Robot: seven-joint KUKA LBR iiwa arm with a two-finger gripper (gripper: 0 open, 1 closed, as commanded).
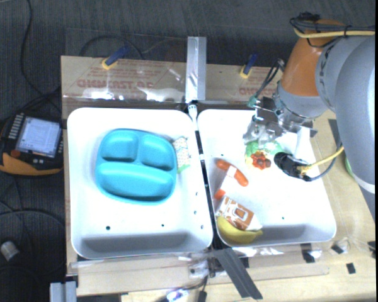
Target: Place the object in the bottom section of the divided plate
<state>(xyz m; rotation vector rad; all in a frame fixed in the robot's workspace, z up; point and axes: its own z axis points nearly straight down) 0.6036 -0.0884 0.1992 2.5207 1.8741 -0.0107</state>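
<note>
The hand (262, 133) hung low over the far part of the right bin (315, 200), just above a small green-and-orange toy (260, 156); whether it was open or gripping could not be told. The blue divided plate (137, 165) sat well apart in the left bin (82, 219).
</note>
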